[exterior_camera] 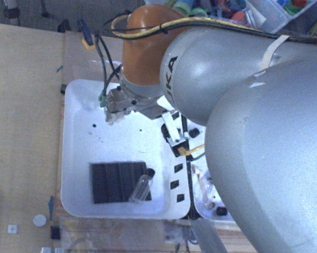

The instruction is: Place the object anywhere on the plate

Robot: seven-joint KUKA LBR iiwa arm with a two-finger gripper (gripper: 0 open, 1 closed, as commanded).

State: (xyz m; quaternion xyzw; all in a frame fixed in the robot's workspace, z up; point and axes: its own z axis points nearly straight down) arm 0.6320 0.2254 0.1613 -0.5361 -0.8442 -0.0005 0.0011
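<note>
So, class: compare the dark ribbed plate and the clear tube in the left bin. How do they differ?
The ribbed plate is dark, opaque, flat and roughly square; the clear tube is see-through, slim and round with a black cap. The plate is far larger than the tube. Both sit in the left bin, the tube lying across the plate's right edge.

Glossy white plastic bin; matt black plate.

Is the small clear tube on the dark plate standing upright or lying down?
Lying down. The clear tube rests on its side across the right edge of the dark plate, its dark cap pointing toward the bin's far right.
</note>
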